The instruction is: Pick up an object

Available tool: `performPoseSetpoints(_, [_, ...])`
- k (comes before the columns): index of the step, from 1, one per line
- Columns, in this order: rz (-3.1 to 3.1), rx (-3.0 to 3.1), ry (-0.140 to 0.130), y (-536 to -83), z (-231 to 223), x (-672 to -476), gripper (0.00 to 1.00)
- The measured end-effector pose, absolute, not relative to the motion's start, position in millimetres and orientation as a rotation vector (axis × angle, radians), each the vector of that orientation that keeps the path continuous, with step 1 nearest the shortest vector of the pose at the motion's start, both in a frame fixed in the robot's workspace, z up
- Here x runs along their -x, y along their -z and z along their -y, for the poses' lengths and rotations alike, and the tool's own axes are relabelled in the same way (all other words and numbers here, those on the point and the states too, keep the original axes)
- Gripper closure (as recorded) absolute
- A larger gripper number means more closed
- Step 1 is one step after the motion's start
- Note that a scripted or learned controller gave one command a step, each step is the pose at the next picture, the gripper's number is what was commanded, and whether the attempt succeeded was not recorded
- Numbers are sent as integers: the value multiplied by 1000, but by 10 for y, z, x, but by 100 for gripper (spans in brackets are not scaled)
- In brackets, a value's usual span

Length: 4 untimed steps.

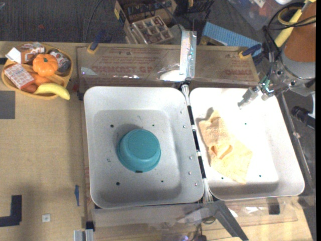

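Note:
A teal bowl (139, 150) lies upside down in the middle of the left bin (100, 104). A crumpled yellow-orange cloth (224, 148) lies on the left side of the right bin (281, 144). My gripper (249, 98) hangs over the right bin's back right part, reaching in from the right, up and to the right of the cloth and apart from it. Nothing shows between its fingers.
A basket (31, 90) of toy fruit with a pumpkin and a banana sits at the bench's far left. Clear panels stand behind the bins, with crates, cables and boxes beyond them on the floor.

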<state>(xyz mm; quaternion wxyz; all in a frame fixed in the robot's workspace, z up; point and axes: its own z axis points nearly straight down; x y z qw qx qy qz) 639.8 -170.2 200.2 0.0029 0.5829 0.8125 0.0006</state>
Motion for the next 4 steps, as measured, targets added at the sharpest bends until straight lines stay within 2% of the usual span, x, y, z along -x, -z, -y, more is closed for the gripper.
performPoseSetpoints(1, [-2537,-1851,-1,-1289,996,-5825,0])
performPoseSetpoints(2, [-2497,-1889,-10,-922,1024,-6341,0])
performPoseSetpoints(3, [-2492,-1887,-20,-1042,1022,-6361,100])
performPoseSetpoints(4, [-2492,-1887,-19,-1042,1023,-6360,0])
